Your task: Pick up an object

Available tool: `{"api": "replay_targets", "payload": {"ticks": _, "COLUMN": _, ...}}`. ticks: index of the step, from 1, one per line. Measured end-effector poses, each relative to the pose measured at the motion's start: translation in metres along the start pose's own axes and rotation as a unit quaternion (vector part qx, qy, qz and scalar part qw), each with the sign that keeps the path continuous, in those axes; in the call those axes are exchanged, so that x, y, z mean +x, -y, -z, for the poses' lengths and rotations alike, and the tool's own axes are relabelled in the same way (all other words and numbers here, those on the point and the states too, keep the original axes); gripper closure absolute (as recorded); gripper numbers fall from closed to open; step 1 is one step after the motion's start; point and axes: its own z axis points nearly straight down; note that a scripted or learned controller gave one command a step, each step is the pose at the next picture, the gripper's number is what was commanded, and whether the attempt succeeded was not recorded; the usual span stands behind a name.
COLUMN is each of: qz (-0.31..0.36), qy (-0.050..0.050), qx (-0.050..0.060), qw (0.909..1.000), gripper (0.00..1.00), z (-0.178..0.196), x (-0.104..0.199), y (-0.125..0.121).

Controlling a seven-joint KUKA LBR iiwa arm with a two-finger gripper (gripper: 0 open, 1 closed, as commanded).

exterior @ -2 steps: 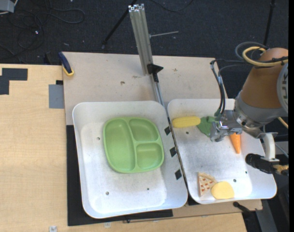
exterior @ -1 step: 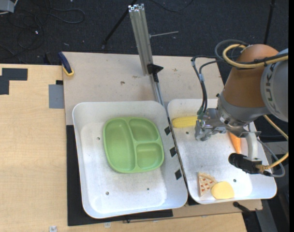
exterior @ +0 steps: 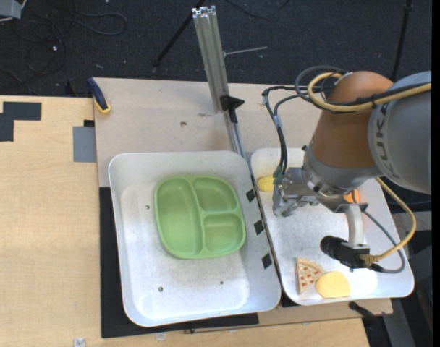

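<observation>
My gripper point(exterior: 286, 202) hangs low over the left part of the right bin point(exterior: 391, 286), under the grey arm with its orange band. A small yellow object point(exterior: 265, 184) lies just left of it, near the bin's left wall. At the bin's front lie a toy pizza slice point(exterior: 307, 273) and a round yellow object point(exterior: 333, 285), side by side and well clear of the gripper. A bit of something orange point(exterior: 355, 194) shows under the wrist, mostly hidden. I see nothing held.
The left bin point(exterior: 133, 295) holds a green divided plate point(exterior: 200, 217). An upright aluminium post point(exterior: 209, 56) stands behind the bins. A blue and yellow tool point(exterior: 98, 96) lies at the bench's far left corner.
</observation>
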Motion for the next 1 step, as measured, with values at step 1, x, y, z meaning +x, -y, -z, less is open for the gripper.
{"api": "replay_targets", "payload": {"ticks": 1, "qz": 0.001, "qy": 0.0, "qx": -0.002, "qw": 1.0, "gripper": 1.0, "z": 0.0137, "x": 0.0527, "y": 0.0053}}
